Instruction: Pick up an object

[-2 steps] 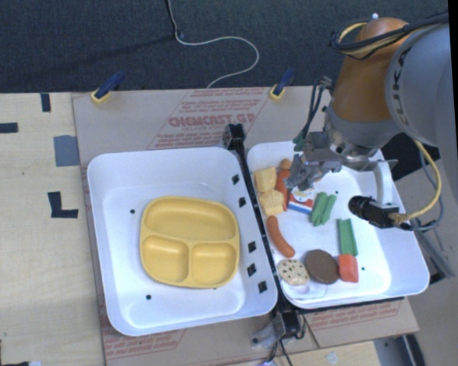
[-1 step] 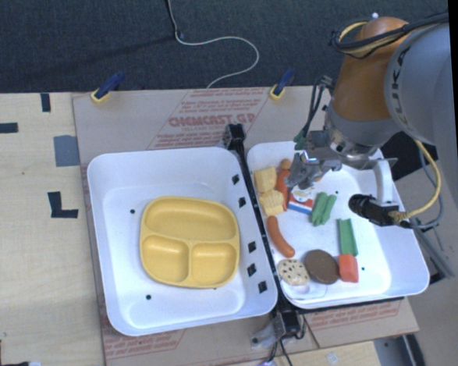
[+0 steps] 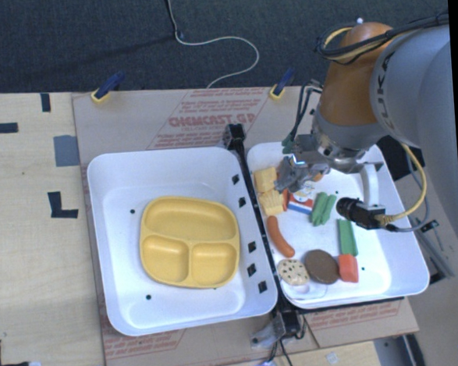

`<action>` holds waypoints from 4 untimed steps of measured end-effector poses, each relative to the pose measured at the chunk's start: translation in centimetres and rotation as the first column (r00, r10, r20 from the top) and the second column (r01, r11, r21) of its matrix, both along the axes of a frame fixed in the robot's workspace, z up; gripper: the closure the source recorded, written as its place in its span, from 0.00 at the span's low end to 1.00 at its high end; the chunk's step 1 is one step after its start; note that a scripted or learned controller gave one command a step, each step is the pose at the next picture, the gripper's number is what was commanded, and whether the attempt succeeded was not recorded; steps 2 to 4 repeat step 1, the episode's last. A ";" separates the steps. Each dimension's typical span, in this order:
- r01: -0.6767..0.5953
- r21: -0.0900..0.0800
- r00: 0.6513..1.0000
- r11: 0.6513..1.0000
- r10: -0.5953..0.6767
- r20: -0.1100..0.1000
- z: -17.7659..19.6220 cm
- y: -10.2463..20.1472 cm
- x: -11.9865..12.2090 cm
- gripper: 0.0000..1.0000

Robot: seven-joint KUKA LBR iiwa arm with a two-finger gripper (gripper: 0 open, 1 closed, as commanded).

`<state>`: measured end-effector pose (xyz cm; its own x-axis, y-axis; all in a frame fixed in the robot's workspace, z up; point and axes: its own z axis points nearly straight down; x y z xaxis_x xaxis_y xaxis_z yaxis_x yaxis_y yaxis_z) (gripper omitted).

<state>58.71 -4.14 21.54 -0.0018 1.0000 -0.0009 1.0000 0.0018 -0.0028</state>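
The right bin (image 3: pixel 408 279) holds several toy foods: a sausage (image 3: pixel 280 236), a brown patty (image 3: pixel 322 266), a chocolate-chip cookie (image 3: pixel 292 272), a carrot (image 3: pixel 347 249), a green pod (image 3: pixel 322 208), yellow cheese pieces (image 3: pixel 268 190) and a red, white and blue piece (image 3: pixel 299 205). My gripper (image 3: pixel 291 174) hangs low over the bin's upper left part, just above the cheese pieces and the striped piece. Nothing is visibly between its fingers.
The left bin (image 3: pixel 120 303) holds a yellow divided plate (image 3: pixel 189 241). A black divider with clips (image 3: pixel 251 216) runs between the bins. The arm's grey and orange body (image 3: pixel 378 74) covers the right bin's far corner. A white cable (image 3: pixel 211 39) lies behind the bins.
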 end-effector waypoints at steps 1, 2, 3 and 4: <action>0.001 0.000 1.000 1.000 -0.001 0.002 1.6 -1.3 0.1 1.00; 0.001 0.000 1.000 1.000 -0.001 0.002 1.6 -1.3 0.1 1.00; 0.001 0.000 1.000 1.000 -0.001 0.002 1.6 -1.3 0.1 1.00; 0.001 0.000 1.000 1.000 -0.001 0.002 1.6 -1.3 0.1 1.00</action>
